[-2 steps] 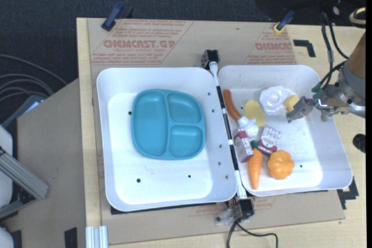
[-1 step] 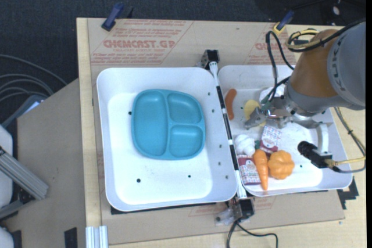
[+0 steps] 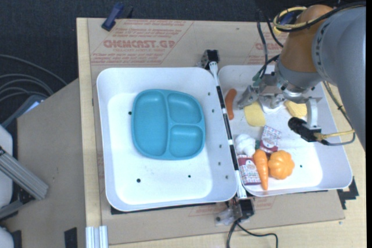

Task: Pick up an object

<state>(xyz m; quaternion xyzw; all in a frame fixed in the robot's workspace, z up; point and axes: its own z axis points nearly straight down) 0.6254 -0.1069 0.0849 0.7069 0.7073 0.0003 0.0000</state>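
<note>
- Gripper (image 3: pixel 268 103) hangs low in the right bin (image 3: pixel 334 174), over a yellow piece (image 3: pixel 254 115); whether it grips anything, I cannot tell.
- Carrot (image 3: pixel 261 168) lies lengthwise, tip toward the bin's near edge.

Glossy white plastic bins (image 3: pixel 116 142) — smooth blue plastic plate (image 3: pixel 168 124) — on matt cardboard (image 3: pixel 145 38).

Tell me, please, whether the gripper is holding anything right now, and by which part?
It cannot be told: the gripper is low in the right bin beside a yellow piece, with nothing seen between the jaws.
</note>
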